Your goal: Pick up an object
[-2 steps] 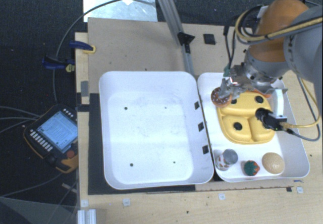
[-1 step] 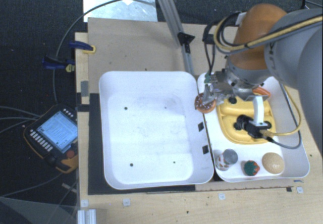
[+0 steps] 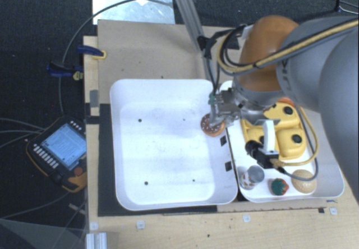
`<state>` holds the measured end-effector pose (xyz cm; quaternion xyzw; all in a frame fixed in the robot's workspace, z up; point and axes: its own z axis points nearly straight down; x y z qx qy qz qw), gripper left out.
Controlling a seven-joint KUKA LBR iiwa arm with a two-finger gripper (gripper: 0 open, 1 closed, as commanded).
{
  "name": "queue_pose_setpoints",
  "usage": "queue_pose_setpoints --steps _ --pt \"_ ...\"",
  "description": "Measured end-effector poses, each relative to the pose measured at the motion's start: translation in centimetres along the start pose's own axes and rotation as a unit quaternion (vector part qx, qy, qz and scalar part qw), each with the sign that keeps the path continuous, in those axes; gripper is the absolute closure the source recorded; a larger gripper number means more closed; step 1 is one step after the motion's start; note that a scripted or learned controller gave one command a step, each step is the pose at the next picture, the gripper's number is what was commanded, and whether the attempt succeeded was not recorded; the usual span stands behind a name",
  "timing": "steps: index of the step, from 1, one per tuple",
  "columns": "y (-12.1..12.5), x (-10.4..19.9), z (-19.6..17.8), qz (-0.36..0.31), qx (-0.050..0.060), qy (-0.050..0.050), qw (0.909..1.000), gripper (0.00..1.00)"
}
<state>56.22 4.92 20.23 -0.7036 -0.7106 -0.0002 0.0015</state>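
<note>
The big grey arm (image 3: 320, 63) fills the upper right, its orange band (image 3: 269, 46) hanging over the far end of the right bin (image 3: 331, 186). Next to it the left bin (image 3: 162, 186) is a wide stretch of bare white floor, open from its near rim to its far rim. The bench (image 3: 146, 51) shows as a brown strip behind both bins, with a blue clamp (image 3: 90, 51) on its left edge.

In the right bin, a yellow moulded toy (image 3: 289, 130) lies close under the wrist and takes up most of the middle. Toward the near rim sit a pale egg-shaped object (image 3: 303, 181), a green and red ball (image 3: 279, 187) and a small grey cup (image 3: 253, 175), bunched together.

The gripper (image 3: 216, 116) hangs just over the ridge where the two bins meet. A small round brown-rimmed object (image 3: 212, 126) sits right at its tip, on the left bin's right edge. Whether the fingers are spread or pinching it, I cannot tell.
</note>
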Motion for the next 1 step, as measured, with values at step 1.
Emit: queue_pose_setpoints --steps 1 --pt "-1.10 4.80 0.07 0.000 0.000 0.000 1.0000 1.00"
